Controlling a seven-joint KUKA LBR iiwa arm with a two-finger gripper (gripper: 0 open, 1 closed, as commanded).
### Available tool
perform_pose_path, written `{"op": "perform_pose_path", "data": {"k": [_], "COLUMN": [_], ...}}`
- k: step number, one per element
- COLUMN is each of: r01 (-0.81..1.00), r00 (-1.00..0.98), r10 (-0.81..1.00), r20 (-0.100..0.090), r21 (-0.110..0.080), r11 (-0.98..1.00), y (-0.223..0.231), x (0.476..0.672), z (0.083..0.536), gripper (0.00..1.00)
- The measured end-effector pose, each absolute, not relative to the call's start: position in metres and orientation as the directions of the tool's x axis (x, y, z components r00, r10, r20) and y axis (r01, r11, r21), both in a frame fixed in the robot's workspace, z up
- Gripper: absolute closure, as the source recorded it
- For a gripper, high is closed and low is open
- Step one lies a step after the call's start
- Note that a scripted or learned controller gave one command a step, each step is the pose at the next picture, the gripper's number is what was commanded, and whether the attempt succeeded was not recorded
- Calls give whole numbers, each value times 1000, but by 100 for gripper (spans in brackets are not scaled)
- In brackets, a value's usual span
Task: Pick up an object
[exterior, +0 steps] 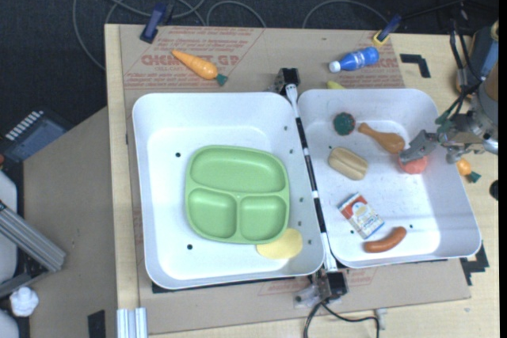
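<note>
My gripper (438,147) hangs over the right edge of the right bin (444,245), and it is open. One grey finger (418,143) reaches down just above a small red object (413,164) on the bin floor; nothing sits between the fingers. In the same bin lie a tan drumstick (382,138), a dark green ball (343,123), a bread roll (348,163), a red and white carton (362,216) and a sausage (386,240). A small orange piece (466,168) shows by the bin's right rim.
The left bin (154,138) holds a green divided plate (237,193) and a yellow piece (279,246) at its front. A carrot (198,64) and a blue bottle (355,59) lie on the bench behind the bins. Cables run across the floor beyond.
</note>
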State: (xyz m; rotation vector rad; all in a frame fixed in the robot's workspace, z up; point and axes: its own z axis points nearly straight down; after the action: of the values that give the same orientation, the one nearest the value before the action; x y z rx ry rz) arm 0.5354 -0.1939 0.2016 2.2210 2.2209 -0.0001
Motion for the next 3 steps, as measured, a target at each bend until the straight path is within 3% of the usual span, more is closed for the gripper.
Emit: {"op": "perform_pose_path", "data": {"k": [1, 2, 3], "r01": [1000, 1000, 1000], "r00": [-1, -1, 0], "r10": [1000, 1000, 1000], "r20": [0, 1, 0], "r21": [3, 7, -14], "r11": [1, 1, 0], "y": [-163, -91, -96], "x": [575, 625, 664], "z": [90, 87, 87], "gripper": [0, 0, 0]}}
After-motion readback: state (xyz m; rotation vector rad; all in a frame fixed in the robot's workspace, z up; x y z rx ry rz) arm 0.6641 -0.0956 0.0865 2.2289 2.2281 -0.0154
